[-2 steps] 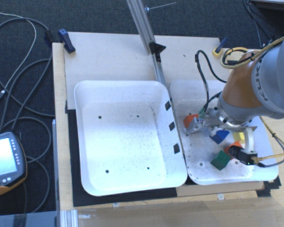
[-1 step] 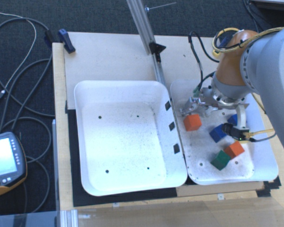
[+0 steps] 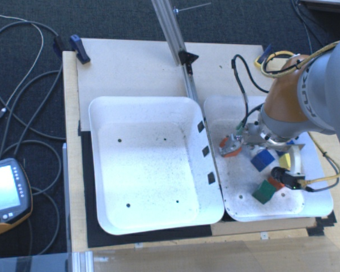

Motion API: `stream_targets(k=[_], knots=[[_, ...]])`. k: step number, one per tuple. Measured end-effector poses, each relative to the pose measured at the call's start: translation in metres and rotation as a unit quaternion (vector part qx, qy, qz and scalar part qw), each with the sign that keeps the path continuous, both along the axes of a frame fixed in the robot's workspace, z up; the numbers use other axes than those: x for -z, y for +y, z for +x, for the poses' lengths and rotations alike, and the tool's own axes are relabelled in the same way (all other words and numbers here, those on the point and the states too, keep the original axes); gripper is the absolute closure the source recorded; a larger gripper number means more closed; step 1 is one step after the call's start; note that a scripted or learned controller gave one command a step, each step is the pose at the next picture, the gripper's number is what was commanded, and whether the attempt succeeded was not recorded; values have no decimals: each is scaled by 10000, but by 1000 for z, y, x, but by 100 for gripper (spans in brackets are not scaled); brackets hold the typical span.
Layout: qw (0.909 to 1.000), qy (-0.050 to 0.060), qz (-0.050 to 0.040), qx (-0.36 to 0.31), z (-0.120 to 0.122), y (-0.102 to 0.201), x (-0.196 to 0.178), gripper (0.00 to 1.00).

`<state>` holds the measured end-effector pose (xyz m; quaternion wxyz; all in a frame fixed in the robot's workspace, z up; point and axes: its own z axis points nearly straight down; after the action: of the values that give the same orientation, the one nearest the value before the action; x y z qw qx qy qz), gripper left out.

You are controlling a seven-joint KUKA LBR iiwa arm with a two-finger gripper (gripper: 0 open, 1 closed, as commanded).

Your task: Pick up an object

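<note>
The right bin (image 3: 238,205) holds several small objects. A blue block (image 3: 262,160) lies near its middle, a green block (image 3: 264,192) sits toward the front, and an orange-red piece (image 3: 277,178) and a yellow piece (image 3: 285,162) lie beside them. My gripper (image 3: 231,144) is low in the left part of this bin, close to the divider wall. A small red-orange object (image 3: 229,152) lies right at its tip, partly hidden by it. Whether that object is gripped is unclear.
The left bin (image 3: 102,152) stands beside the right one, its wall close to my gripper. A slanted metal pole (image 3: 169,24) crosses the bench behind the bins. Cables (image 3: 246,89) hang along my wrist. A black-and-yellow cable (image 3: 314,180) trails over the right bin.
</note>
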<state>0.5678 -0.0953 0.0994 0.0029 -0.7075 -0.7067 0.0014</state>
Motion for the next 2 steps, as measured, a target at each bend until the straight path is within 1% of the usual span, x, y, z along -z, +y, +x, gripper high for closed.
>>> stream_targets(k=[1, 2], knots=[[10000, -56, -35, 11, 47, -70, -1, 0], [10000, -48, -23, -21, 47, -66, -12, 100]])
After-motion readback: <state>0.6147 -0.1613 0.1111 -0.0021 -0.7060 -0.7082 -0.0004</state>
